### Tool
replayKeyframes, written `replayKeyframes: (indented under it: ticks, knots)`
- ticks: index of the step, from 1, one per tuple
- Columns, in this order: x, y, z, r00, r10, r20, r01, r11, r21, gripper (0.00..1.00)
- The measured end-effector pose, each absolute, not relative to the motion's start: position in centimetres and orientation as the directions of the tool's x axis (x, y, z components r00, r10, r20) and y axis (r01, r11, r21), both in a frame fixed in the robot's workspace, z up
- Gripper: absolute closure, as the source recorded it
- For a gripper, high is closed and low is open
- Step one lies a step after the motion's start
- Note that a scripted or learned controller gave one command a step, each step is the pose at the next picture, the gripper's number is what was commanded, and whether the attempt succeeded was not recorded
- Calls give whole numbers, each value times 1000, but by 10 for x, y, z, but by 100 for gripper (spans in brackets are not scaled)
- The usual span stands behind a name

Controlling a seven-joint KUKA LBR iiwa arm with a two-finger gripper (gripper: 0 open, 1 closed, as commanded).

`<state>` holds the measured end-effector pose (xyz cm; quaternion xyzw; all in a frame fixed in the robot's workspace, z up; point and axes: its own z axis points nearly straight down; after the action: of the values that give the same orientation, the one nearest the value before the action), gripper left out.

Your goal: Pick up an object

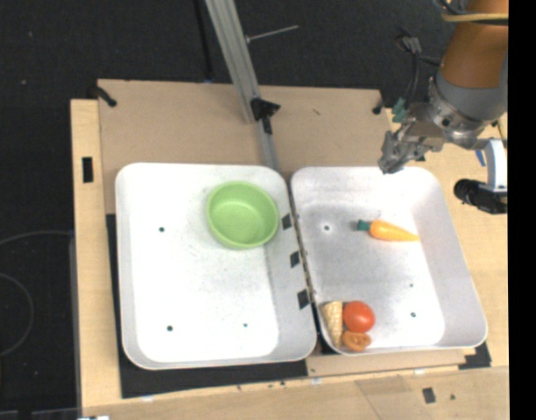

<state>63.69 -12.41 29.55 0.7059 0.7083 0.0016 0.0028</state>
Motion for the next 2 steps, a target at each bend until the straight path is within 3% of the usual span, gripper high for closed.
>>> replayKeyframes:
  ticks: [2]
  knots:
    - [621,-31,274,-6,1000,0,1000,6,-1,100]
